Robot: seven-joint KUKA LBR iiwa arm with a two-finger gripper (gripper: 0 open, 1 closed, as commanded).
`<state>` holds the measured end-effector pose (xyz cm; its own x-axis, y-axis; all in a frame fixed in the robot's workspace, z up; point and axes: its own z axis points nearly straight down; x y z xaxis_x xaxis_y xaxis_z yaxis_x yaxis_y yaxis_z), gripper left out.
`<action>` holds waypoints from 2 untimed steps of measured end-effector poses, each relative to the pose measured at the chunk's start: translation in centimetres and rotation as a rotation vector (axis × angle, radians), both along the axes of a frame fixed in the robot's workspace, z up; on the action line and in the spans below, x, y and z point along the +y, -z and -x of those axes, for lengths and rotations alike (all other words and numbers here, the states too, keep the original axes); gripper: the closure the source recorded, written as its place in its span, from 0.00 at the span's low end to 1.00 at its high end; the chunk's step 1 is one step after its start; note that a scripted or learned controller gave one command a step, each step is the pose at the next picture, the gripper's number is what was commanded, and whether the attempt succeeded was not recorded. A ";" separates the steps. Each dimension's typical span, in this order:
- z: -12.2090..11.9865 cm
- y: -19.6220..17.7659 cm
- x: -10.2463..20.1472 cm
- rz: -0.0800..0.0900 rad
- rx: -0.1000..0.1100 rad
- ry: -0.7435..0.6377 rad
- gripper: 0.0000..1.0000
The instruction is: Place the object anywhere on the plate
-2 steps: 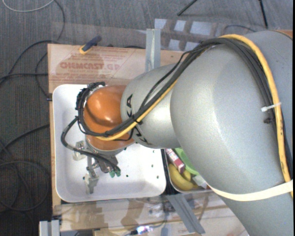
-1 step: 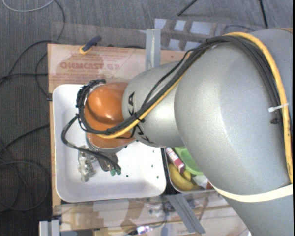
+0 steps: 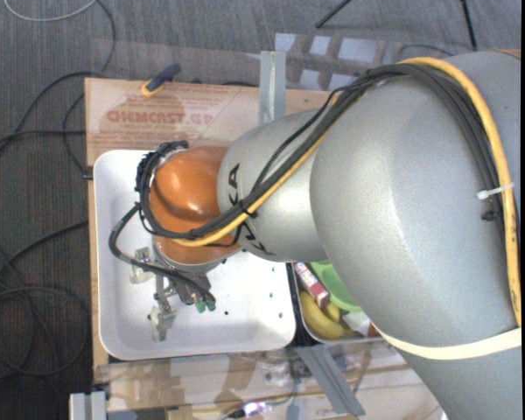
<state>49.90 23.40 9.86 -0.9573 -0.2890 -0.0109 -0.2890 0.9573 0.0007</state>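
1. The arm (image 3: 359,191) reaches in from the right and covers most of both bins; its orange band (image 3: 185,195) hangs over the left bin (image 3: 114,234).
2. The pincer (image 3: 166,309) points down over the near-left part of the left bin. Whether it is spread or pinching anything I cannot tell; the metal parts there are too small to read.
3. The plate cannot be made out, and nor can the object with any certainty. In the right bin (image 3: 299,322), just right of the pincer and under the arm, lie a yellow piece (image 3: 319,315), a green piece (image 3: 332,283) and a red-and-white piece (image 3: 308,278).
4. So I judge the turning relation unclear.
5. Faint reddish print on the board (image 3: 157,116) at the far side seems to read "CHEMCAST GP".
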 end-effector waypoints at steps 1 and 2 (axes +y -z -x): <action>0.0 -0.9 0.0 0.001 -0.001 0.000 1.00; -0.7 -1.0 -1.2 0.006 0.009 -0.094 1.00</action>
<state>50.57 22.19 10.86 -0.9258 -0.3779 -0.0004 -0.3779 0.9258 -0.0019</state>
